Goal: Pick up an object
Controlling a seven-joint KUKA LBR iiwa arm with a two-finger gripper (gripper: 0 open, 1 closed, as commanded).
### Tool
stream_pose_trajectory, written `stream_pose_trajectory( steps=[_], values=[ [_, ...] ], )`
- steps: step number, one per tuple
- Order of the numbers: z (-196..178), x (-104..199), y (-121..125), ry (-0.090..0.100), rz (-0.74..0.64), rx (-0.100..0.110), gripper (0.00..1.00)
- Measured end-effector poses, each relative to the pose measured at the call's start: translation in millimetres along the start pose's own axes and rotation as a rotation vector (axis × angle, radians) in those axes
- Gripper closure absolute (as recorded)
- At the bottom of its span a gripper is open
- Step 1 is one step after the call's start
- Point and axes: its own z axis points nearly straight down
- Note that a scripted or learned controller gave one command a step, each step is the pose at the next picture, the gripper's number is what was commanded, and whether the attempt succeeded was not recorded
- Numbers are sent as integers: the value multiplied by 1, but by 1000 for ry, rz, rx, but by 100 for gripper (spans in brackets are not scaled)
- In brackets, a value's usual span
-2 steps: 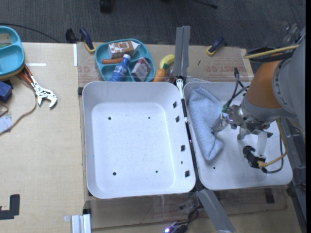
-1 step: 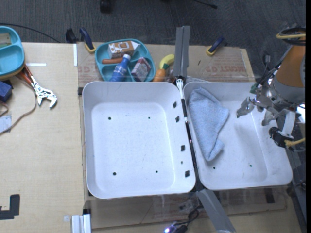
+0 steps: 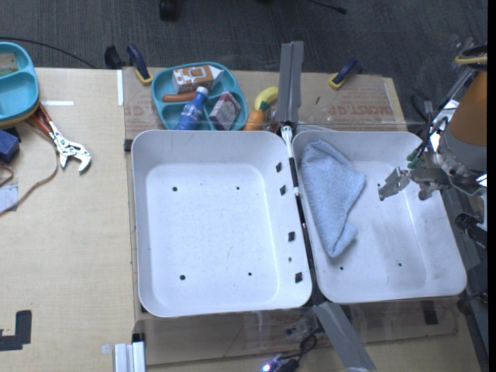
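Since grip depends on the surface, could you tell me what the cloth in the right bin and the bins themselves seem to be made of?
The cloth looks like soft pale blue-grey terry or microfibre: matt, slightly fuzzy, lying in loose folds. The bins, such as the right bin, look like smooth white moulded plastic: rounded corners, raised rims and a faint sheen, though painted metal cannot be ruled out.

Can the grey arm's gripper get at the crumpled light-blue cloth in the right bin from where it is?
Probably yes: the gripper hangs over the right white bin, beside the crumpled light-blue cloth, with bare bin floor between them.
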Motion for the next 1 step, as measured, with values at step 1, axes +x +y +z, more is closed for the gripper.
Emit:
stream_pose_trajectory(
  steps=[1],
  values=[
    [73, -13, 96, -1, 192, 0, 0]
  ],
)
